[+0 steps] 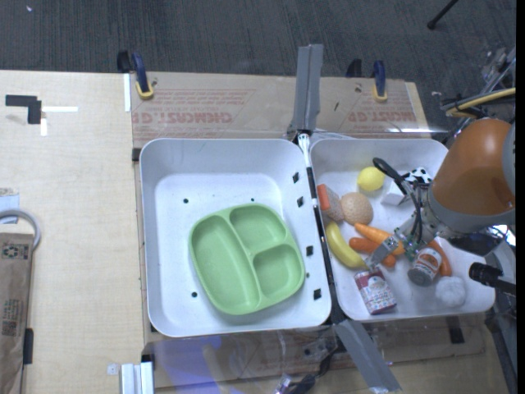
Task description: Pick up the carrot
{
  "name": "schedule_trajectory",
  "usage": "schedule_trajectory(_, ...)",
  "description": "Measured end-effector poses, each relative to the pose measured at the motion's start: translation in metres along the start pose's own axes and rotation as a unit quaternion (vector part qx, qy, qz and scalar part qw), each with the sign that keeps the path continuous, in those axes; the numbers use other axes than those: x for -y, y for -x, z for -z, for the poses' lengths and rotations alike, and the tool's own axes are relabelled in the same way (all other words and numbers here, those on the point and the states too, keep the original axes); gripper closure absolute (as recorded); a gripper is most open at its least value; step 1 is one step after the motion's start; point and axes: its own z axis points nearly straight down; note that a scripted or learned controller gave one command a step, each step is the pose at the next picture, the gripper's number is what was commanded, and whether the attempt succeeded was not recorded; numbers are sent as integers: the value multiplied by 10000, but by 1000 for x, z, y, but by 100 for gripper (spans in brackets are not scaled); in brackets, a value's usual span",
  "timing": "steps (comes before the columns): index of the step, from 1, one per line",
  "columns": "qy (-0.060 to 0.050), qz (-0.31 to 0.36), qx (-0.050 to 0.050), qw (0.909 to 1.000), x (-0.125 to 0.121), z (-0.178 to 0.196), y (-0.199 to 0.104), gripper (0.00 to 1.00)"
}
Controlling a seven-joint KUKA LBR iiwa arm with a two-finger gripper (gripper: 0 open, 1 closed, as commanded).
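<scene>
Carrot (372,233) lying near centre of right bin (349,306), orange, tapered, pointing toward that bin's left side. 2nd orange piece (363,245) just below it, touching or nearly so. Banana (343,247) immediately left, curved along the bin's left part. Beige round item (356,208) above the carrot, with a reddish-orange piece (327,199) at its left. Yellow lemon-like fruit (371,179) further toward the bin's far wall. Red-labelled can (375,291) on its side near the bin's front edge; 2nd small can (425,268) to the right, white fluffy ball (449,290) beside it.

End effector (392,249) positioned at the carrot's right end, low in the bin, touching or very close. Finger state undeterminable from this angle; carrot not confirmed between fingers.

Left bin (160,220) holding 1 green 3-compartment plate (246,258). Both bins on cardboard-covered table (230,105) with 2 clamps at rear.
</scene>
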Motion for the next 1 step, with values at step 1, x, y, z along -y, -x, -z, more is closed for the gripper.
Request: schedule_trajectory(1, 13, -17, 9, 10000, -1, 10, 1, 100)
